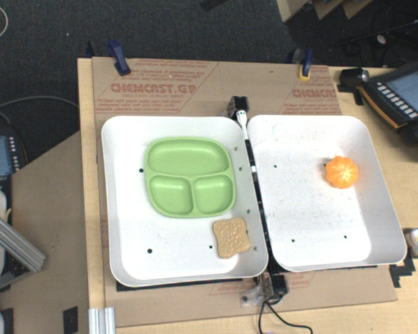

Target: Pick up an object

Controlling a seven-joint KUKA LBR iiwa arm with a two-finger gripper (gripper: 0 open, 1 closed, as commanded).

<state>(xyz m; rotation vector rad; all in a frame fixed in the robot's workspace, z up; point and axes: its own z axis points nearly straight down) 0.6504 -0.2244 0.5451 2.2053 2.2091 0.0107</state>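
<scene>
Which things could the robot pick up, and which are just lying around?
Could pick up:
orange
toast slice
green divided plate

Just lying around:
blue clamp
yellow clamp
tablet
cardboard sheet

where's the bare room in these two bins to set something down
Most room is in the right bin: bare floor everywhere left of and below the orange. In the left bin, a free strip runs below the green divided plate, left of the cracker. Crowded where plate and cracker nearly meet by the shared edge.
</scene>
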